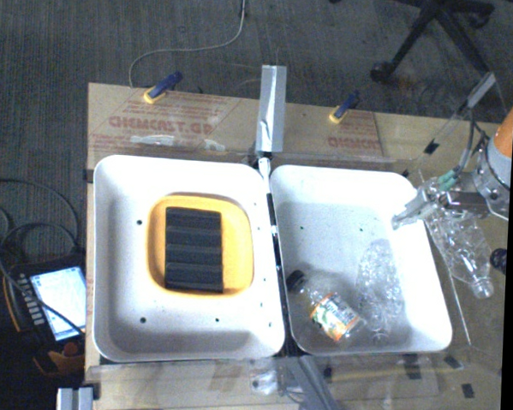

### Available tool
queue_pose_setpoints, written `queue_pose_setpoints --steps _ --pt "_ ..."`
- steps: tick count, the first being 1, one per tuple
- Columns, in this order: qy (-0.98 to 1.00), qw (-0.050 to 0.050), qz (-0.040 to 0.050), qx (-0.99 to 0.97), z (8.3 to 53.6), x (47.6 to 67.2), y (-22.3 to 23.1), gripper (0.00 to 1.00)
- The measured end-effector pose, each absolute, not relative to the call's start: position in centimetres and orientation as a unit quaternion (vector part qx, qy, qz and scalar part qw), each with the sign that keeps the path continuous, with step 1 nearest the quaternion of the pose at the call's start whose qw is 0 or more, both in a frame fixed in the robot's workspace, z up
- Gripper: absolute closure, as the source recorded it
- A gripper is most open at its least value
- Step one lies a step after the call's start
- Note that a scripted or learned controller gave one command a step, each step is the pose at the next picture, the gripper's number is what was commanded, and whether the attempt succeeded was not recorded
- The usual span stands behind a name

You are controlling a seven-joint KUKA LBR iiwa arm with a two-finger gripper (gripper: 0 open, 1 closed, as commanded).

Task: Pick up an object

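Observation:
My gripper (437, 201) hangs over the right rim of the right bin (325, 203), with the arm's orange band at the frame's right edge. A crumpled clear plastic item (464, 245) lies directly below and beside the gripper, across the bin's right rim; whether it is gripped is unclear. In the right bin's near part lies a clear bottle with an orange label (332, 313) and a black cap. Another crumpled clear plastic piece (379, 279) sits next to it. The left bin (120, 193) holds a yellow tray-like object with a black ridged top (194, 248).
A metal post (271, 106) stands at the back between the bins. Two yellow-and-blue clamps (161, 87) hold the cardboard backing. A device with a lit screen (54, 296) and cables lies on the floor to the left.

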State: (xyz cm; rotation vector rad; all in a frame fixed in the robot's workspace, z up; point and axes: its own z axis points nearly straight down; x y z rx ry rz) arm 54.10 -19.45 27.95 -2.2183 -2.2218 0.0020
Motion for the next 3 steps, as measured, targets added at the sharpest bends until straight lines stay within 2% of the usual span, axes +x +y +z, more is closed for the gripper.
queue_pose_setpoints --steps 1,2,3 --pt "-0.718 0.001 0.0007 -0.696 18.9 48.4 -22.3 0.00" --pt "-0.811 -0.007 -0.0022 -0.585 9.2 48.9 -19.1 0.00" --pt "-0.743 0.000 -0.0001 -0.670 13.8 48.4 -17.4 0.00"
